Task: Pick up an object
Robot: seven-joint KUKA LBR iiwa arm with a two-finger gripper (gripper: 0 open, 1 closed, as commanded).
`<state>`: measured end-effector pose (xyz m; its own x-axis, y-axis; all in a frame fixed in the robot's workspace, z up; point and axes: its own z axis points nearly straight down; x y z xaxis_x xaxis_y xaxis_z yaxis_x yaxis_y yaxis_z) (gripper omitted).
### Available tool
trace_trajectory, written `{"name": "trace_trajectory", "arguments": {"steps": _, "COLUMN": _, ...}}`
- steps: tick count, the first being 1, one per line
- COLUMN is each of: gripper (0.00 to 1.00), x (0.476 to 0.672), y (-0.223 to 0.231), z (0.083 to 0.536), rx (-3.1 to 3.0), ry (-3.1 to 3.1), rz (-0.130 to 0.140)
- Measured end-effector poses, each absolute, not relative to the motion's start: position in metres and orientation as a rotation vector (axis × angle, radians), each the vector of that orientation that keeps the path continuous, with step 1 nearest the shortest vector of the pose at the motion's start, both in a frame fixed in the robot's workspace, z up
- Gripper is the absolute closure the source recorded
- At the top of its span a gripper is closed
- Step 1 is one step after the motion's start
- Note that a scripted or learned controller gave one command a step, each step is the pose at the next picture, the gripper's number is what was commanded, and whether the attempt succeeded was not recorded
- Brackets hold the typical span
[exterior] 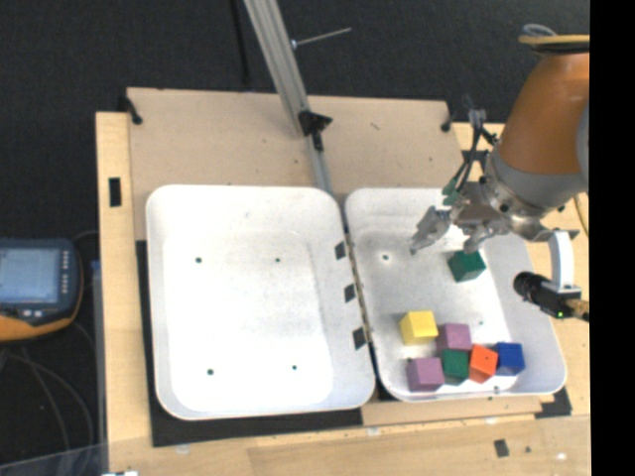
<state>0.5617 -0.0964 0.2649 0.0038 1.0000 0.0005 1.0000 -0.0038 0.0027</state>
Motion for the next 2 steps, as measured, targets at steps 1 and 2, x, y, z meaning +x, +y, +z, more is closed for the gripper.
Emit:
{"name": "trace_trajectory", "arguments": {"steps": 1, "gripper": 0.0, "x": 0.553, "y": 0.002, "z": 0.193, "rx": 2.216, "ry": 2.235, "rz": -0.003}}
{"name": "trace_trajectory", "arguments": {"steps": 2, "gripper": 1.0, "x": 0.555, "y": -0.003, "z": 0.207, "rx": 2.224, "ry": 2.218, "rz": 0.006}}
